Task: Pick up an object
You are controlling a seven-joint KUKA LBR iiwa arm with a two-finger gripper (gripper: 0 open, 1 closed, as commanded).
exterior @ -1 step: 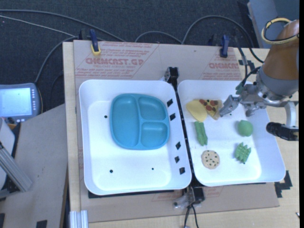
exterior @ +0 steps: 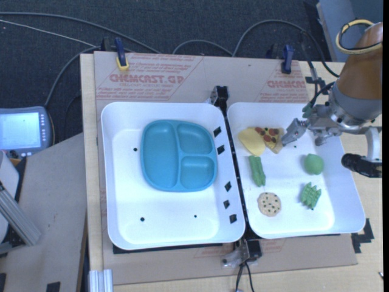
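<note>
1. The claw [exterior: 296, 131] is seen at the upper part of the right bin [exterior: 346, 215], just right of the pizza slice [exterior: 262, 139]. Whether it is open or closed cannot be told. Nothing is seen held by it.
2. Step in hand, as judged: approach. No object is yet lifted; all candidates lie on the bin floor.
3. Left to right: a small screen [exterior: 23, 128] is noted off the bench edge; its display cannot be read.
4. The left bin [exterior: 121, 224] is occupied by a blue divided plate [exterior: 179, 155] with three compartments.
5. In the right bin are recorded: the pizza slice at upper left, a green pickle-like piece [exterior: 258, 170] below it, a cookie [exterior: 268, 204] near the front, a spiky green piece [exterior: 310, 194] and a round green piece [exterior: 313, 163] further right. All lie apart from one another.
6. Next move, as judged: the pizza slice is nearest; a descent with the claw set astride it would be required, then closure and lift. The flat slice may slip.
7. Writing: "CHEMCAST G P" in red is read on the backing board [exterior: 152, 78], repeated partly at right.
</note>
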